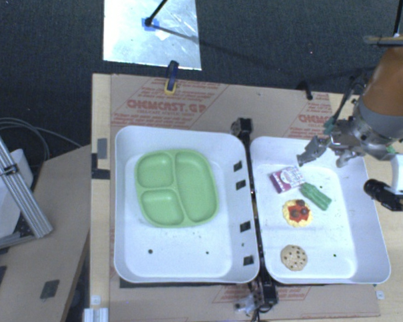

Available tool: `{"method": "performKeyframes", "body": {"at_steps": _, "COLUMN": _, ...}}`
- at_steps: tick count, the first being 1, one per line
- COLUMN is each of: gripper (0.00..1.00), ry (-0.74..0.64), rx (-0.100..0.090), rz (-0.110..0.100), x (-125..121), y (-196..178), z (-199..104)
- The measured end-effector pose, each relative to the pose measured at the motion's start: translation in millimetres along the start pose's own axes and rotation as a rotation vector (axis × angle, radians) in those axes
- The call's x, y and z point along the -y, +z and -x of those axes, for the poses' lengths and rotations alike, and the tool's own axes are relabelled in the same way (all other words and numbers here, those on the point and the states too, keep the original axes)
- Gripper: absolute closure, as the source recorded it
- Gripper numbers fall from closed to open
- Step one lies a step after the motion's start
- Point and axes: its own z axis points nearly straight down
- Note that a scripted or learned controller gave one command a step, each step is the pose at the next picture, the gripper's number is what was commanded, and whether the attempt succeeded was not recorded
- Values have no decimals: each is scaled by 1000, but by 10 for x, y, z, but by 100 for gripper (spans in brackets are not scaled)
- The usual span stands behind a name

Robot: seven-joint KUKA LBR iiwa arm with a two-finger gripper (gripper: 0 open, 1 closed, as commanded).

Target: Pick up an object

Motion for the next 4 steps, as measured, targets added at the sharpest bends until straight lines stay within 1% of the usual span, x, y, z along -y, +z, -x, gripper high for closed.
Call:
{"method": "performKeyframes", "body": {"at_steps": 1, "gripper": 0, "ry": 8, "rx": 1, "rz": -9, "x": 150, "y": 986, "z": 615}}
{"method": "performKeyframes", "body": {"at_steps": 2, "gripper": 0, "ry": 5, "rx": 1, "rz": -2, "x": 77, "y": 1737, "z": 892}}
{"method": "performKeyframes", "body": {"at_steps": 3, "gripper": 100, "ry": 3, "rx": 2, "rz": 4, "x": 57, "y": 1588, "z": 880}}
{"method": "performKeyframes", "body": {"at_steps": 4, "gripper": 100, "ry": -5, "rx": 1, "rz": 8, "x": -291, "y": 945, "z": 474}}
